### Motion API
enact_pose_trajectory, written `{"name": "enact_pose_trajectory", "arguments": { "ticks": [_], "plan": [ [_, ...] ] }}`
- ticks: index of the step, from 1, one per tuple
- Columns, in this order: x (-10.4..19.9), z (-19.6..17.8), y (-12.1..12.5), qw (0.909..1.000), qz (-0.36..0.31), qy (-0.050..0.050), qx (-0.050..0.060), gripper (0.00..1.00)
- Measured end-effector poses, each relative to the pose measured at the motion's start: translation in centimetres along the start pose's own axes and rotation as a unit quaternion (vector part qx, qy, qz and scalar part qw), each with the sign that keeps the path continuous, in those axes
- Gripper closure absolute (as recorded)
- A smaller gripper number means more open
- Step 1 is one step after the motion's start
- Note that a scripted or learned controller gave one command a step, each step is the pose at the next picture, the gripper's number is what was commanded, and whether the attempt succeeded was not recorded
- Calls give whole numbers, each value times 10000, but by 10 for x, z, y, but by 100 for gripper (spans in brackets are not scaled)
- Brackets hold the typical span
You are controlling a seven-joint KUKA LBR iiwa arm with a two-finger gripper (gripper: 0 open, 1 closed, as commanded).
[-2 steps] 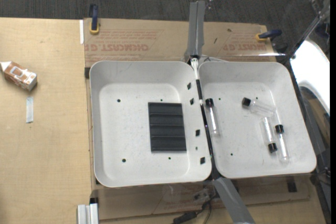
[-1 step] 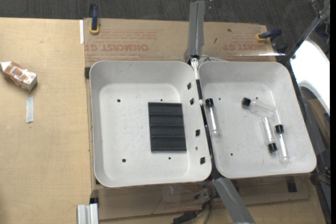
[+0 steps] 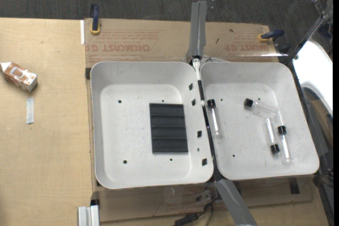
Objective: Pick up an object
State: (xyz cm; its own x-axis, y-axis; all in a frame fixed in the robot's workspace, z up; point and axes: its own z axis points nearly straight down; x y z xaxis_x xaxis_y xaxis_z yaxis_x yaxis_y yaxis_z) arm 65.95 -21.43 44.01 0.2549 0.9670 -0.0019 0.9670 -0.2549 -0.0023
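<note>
Four clear tubes [image 3: 273,135] — right bin [image 3: 302,166].

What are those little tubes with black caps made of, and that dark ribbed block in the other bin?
The tubes look like clear plastic or glass: the white bin shows through them, and they glint faintly. Their black caps look like matte plastic. The ribbed block in the left bin seems to be matte black plastic or rubber, dull with no shine; which one cannot be told.
</note>
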Motion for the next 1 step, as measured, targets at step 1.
{"name": "enact_pose_trajectory", "arguments": {
  "ticks": [1],
  "plan": [
    [0,0,0,9997,239,2,-1,100]
  ]
}}
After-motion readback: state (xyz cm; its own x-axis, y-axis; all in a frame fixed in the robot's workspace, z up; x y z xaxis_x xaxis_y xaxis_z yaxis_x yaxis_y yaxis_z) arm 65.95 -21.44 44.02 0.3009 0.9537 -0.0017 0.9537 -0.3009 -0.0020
